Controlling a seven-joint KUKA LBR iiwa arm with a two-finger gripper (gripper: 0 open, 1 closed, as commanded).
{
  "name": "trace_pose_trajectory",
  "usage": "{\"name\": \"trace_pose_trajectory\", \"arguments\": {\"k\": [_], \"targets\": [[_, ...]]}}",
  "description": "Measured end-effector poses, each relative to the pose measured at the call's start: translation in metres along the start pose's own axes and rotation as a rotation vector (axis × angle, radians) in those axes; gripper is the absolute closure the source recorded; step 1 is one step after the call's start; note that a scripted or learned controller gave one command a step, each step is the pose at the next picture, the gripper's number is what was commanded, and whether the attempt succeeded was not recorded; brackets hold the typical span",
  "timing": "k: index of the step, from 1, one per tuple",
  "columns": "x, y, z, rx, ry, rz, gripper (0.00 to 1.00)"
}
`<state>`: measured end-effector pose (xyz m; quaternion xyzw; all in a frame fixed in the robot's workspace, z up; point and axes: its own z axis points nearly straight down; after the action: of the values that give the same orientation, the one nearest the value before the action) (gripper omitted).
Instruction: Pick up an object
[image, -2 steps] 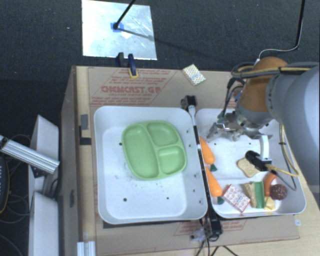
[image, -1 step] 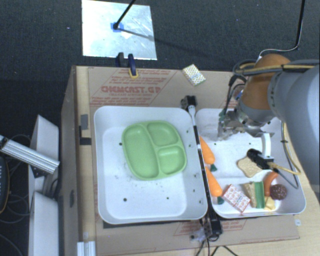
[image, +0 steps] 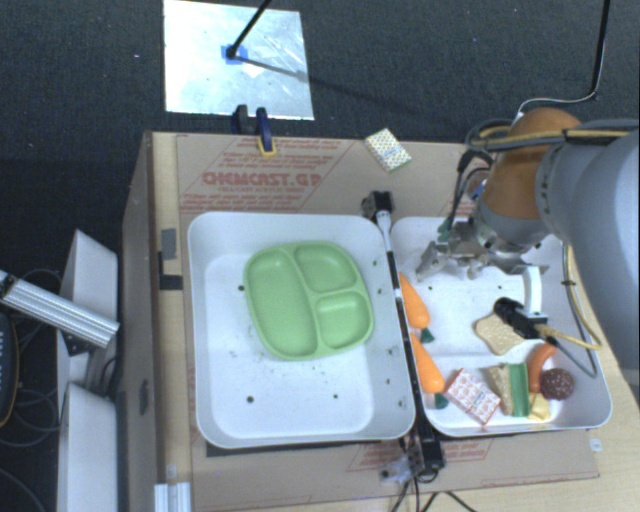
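Food items crowd the right bin (image: 590, 405): two carrots (image: 414, 303) along its left wall, toast (image: 494, 333), sausage (image: 541, 362) and a red-white packet (image: 472, 395) near the front. Tool (image: 452, 256) hovers over the bin's back, nothing visibly gripped, finger state unclear. Green divided plate (image: 308, 300) sits in the left bin (image: 215, 400).

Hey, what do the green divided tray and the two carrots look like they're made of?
Green divided tray: looks like molded plastic, matte with a soft sheen, in one even color with rounded compartment walls. Carrots: probably plastic toy food, smooth, uniformly orange and lightly glossy; rubber can't be ruled out. Both lie along the left edge of the right bin.
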<state>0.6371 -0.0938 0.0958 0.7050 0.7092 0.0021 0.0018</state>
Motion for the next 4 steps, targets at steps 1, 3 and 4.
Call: {"name": "trace_pose_trajectory", "arguments": {"k": [1, 3, 4], "targets": [[-0.024, 0.032, 0.011, 0.003, -0.001, 0.001, 0.0], [-0.047, -0.003, 0.0, 0.0, -0.002, 0.002, 1.0], [-0.047, -0.003, 0.0, 0.001, -0.002, 0.002, 0.0]]}}
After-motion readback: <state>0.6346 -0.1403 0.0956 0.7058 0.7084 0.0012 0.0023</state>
